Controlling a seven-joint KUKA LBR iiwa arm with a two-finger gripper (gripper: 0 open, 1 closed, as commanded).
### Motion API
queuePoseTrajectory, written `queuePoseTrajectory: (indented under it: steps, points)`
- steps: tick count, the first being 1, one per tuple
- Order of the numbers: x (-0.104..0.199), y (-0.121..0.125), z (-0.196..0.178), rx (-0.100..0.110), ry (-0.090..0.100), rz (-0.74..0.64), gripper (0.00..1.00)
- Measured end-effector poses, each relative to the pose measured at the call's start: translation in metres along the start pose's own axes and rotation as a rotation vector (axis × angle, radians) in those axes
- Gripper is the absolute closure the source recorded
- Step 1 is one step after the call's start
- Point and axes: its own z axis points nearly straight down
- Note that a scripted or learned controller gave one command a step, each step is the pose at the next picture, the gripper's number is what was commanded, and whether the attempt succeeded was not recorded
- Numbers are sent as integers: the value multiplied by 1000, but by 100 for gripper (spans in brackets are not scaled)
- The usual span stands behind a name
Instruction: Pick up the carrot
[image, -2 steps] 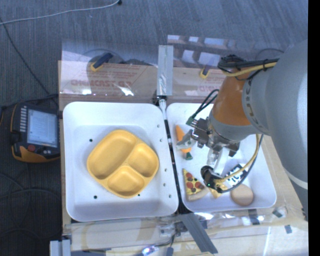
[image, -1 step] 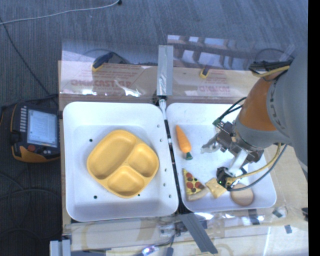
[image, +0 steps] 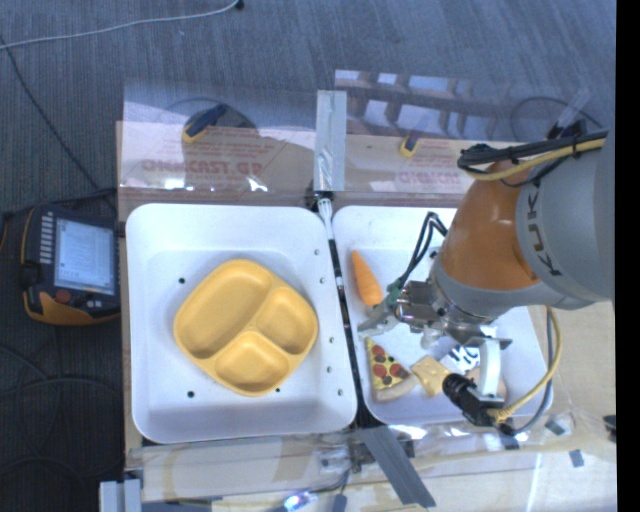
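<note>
Carrot (image: 367, 278) lay in the right bin (image: 350, 300), close beside the bin's left wall, upper half. Smooth orange plastic, tapered cone shape. Long axis ran roughly up-down in the camera view with a slight tilt; broad end toward lower right, narrow tip toward upper left. It rested free on the white floor.

Gripper (image: 385, 312) sat just below and right of the carrot's broad end, dark metal with cables. Fingers too cluttered to read, so cannot tell how wide they stood. Nothing visibly between them. Arm (image: 500, 240) came in right of the carrot: glossy orange band, matte grey casing above it.

Below the carrot: a toy pizza slice (image: 384, 368), flat triangle, tan crust, red topping dots. Right of that slice, a pale yellow wedge-like block (image: 430, 374).

Left of the carrot, across the divider, the left bin (image: 150, 400) held a yellow plate (image: 246, 326), smooth moulded plastic, three compartments, rounded square turned diamond-wise.

Both bins shallow, white, matte, rounded corners. Above the carrot, a clear plastic sheet over brown cardboard (image: 220, 160). Far left of the carrot, a pendant controller (image: 70, 262) with screen, orange-black casing. Floor was dark grey ribbed carpet (image: 60, 80) with thin cables.
</note>
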Motion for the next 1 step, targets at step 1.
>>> queuePoseTrajectory:
  steps: [1]
  points:
    - [-26,92,-1,-2,-2,-4,0]
